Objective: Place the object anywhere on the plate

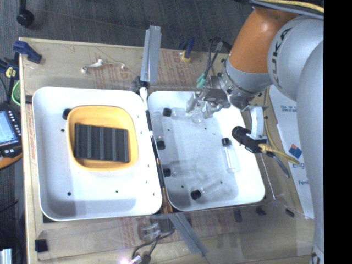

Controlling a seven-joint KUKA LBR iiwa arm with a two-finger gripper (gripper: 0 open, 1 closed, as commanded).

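A yellow plate (pixel 77 120) lies in the left bin (pixel 49 191), and a dark ridged block (pixel 102 142) rests on it. Several clear vials with black caps lie in the right bin (pixel 250 194): one (pixel 175 113) at the far left corner, one (pixel 231 158) by the right wall, one (pixel 208 190) near the front. My gripper (pixel 199 108) hangs low over the far edge of the right bin, just right of the far-left vial. I see nothing clearly held in it.
Another clear vial (pixel 179 170) lies at the front left of the right bin. A small black cap (pixel 160 144) sits by its left wall. A metal bar (pixel 149 54) stands behind the bins. The grey arm (pixel 286 54) covers the right side.
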